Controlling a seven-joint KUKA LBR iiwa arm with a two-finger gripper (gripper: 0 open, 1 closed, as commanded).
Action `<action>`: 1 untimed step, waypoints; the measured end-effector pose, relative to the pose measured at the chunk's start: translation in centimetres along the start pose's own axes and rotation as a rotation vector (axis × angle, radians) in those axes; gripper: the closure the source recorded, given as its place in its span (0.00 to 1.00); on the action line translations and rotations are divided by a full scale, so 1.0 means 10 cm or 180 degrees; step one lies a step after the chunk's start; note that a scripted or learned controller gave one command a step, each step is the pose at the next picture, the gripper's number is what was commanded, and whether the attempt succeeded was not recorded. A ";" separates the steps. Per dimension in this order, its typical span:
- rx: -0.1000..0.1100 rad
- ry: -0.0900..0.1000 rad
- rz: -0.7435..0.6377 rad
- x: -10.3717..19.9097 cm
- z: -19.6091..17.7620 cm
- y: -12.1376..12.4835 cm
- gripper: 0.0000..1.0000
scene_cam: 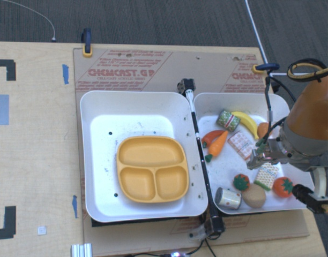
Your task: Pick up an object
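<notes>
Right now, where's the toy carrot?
The toy carrot lies in the right-hand bin, near its left wall, beside a red pepper and just below-left of the small green can.

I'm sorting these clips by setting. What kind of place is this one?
Most likely a robotics lab test bench, not a kitchen: two white bins sit on a clamped cardboard sheet, the right one filled with toy food such as a banana and carrot, with the arm over it.
</notes>
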State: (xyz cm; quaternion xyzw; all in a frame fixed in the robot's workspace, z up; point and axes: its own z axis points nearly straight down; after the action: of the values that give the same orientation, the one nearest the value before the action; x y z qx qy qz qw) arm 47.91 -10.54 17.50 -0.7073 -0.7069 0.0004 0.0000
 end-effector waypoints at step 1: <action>-0.0007 0.0005 -0.0006 0.84 -0.10 0.01 1.00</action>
State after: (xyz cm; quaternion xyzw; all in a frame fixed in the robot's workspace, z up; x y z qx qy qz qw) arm 48.02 -2.14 18.47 -0.7066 -0.7076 -0.0010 -0.0003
